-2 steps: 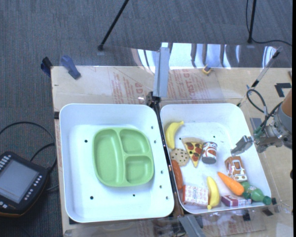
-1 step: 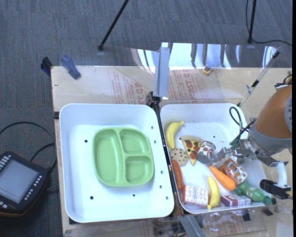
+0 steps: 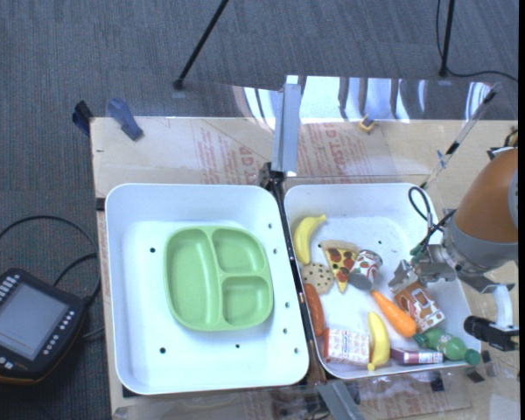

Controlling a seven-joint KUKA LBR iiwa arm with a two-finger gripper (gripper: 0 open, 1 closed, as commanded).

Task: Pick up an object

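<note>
Gripper sits low in the right white bin, at the frame's mid-right; can't tell whether it's clenched or released, too blurred. Just below it: orange toy carrot and a small red-and-white patterned carton, prob. touching. Left of it, a toy pizza slice and yellow banana. Left white bin holds a green divided plastic plate.
</note>
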